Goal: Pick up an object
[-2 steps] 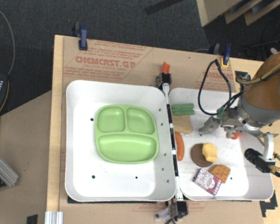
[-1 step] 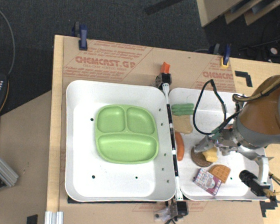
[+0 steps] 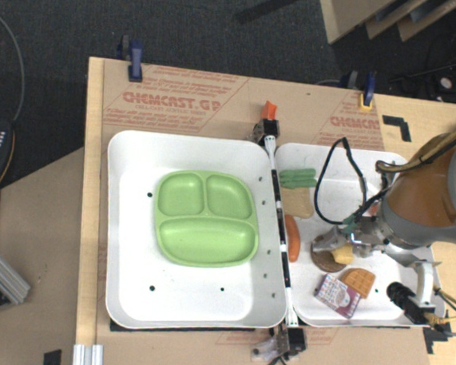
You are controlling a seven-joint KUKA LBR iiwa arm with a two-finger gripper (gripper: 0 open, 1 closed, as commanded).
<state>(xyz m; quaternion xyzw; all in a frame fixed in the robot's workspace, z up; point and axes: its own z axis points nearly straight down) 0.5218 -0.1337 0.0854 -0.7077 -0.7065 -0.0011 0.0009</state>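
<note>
The right bin [image 3: 312, 312] holds several small items: a green block [image 3: 297, 178] at the back left, a tan bread-like piece [image 3: 297, 201] below it, an orange-red sausage [image 3: 292, 238] along the left wall, a brown disc [image 3: 324, 258] with a yellow piece [image 3: 342, 252] on it, a checkered cracker [image 3: 358, 281] and a purple packet [image 3: 337, 295]. My gripper [image 3: 354, 240] hangs low over the brown disc and yellow piece, in the middle of that bin. The wrist hides the fingers.
The left bin [image 3: 125, 248] holds a green three-compartment plate [image 3: 206, 218]. A black cable [image 3: 337, 176] loops over the back of the right bin. Clamps [image 3: 269, 117] sit at the seam between the bins. The arm's orange band [image 3: 423, 196] covers the right bin's right side.
</note>
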